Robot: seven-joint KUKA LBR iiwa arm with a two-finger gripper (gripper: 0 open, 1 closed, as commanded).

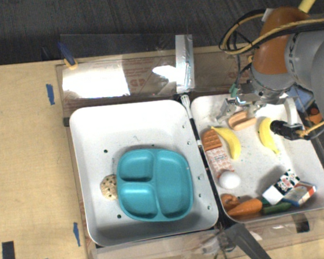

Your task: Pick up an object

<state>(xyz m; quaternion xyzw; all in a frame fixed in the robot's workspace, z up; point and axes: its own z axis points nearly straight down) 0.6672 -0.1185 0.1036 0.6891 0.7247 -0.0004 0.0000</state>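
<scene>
Right bin point(320, 163): hot dog point(243, 121) seemingly under claw point(241, 100)

No text can be read with certainty. The clear panel point(124, 78) at the upper middle of the frame carries faint reddish lettering, too blurred to make out. The small carton point(287, 183) at the lower right shows red and black print, also too small to read.

Arm point(311, 59) enters from the frame's upper right, orange band point(272, 49) above the wrist. Gripper point(241, 100) points down and left, positioned low at the upper right of centre.
</scene>
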